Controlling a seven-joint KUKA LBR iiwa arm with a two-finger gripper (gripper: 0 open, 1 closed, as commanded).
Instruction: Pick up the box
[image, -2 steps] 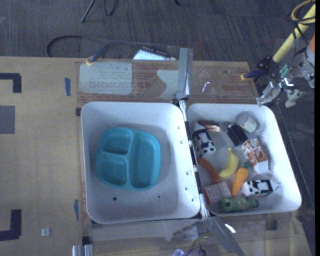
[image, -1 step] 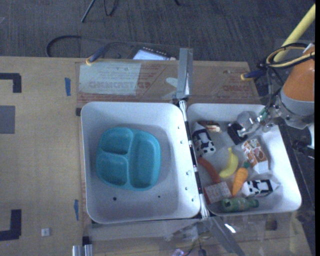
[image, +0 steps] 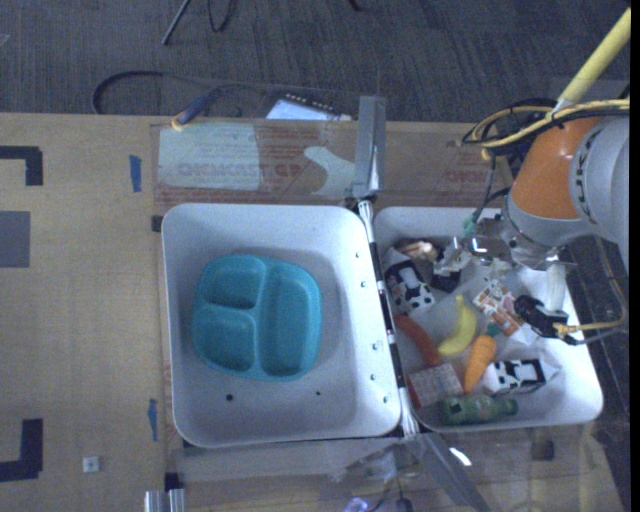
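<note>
Nearest the lens, along the bottom edge, the wooden bench (image: 80, 330) carries black corner markers and strips of blue tape, likely calibration references. Moving right, the left bin (image: 190, 400) holds a teal divided plate (image: 257, 316) lying flat near its middle. A metal rail (image: 368, 160) runs up from the seam between the bins, and a flattened cardboard sheet (image: 250, 160) lies behind them, perhaps as a guard. The right bin (image: 585, 395) is crowded: a black-and-white cow toy (image: 409, 286), a red chilli-like piece (image: 420, 340), a banana (image: 460, 328), a carrot (image: 479, 362), a green bottle (image: 477, 408) lying on its side, and a second cow-patterned item (image: 520, 374). The box (image: 435, 383), small and reddish with a printed face, lies flat toward the front of this bin, touching the bottle and close beside the carrot, so a grasp there looks tight. The gripper (image: 470, 248) hovers over the bin's far part, well away from the box; I cannot tell how it is set. Beyond the bench, grey carpet (image: 420, 50) carries loose cables.
</note>
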